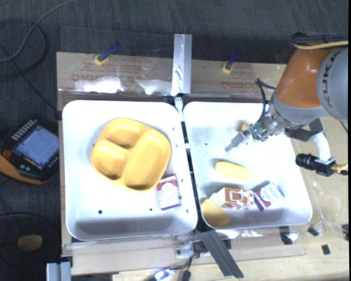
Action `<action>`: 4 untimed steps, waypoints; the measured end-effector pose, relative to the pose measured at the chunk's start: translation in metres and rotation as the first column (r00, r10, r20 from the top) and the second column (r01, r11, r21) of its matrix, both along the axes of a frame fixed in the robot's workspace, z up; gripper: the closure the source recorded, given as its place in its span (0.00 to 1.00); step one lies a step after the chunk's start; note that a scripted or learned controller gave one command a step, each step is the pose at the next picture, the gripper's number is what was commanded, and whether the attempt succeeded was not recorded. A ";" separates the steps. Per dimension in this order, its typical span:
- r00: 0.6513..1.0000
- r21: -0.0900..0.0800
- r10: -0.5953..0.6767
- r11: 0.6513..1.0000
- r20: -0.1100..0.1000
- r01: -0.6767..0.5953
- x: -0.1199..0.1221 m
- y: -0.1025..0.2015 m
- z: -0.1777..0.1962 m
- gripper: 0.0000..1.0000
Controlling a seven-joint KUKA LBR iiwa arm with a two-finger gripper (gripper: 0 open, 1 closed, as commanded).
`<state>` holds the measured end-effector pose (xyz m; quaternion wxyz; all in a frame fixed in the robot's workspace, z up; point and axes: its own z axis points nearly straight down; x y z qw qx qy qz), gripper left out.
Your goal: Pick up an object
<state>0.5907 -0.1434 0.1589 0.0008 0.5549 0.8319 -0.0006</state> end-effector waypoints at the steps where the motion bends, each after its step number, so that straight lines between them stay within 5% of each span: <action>1: 0.983 0.000 -0.181 0.983 -0.013 0.181 0.072 -0.029 -0.063 0.00; 2: 0.984 -0.007 -0.180 0.984 -0.013 0.180 0.071 -0.031 -0.055 1.00; 3: 0.966 0.001 -0.259 0.966 0.000 0.259 0.053 0.049 0.052 1.00; 4: 0.952 0.001 -0.306 0.952 -0.003 0.306 0.014 0.066 0.045 1.00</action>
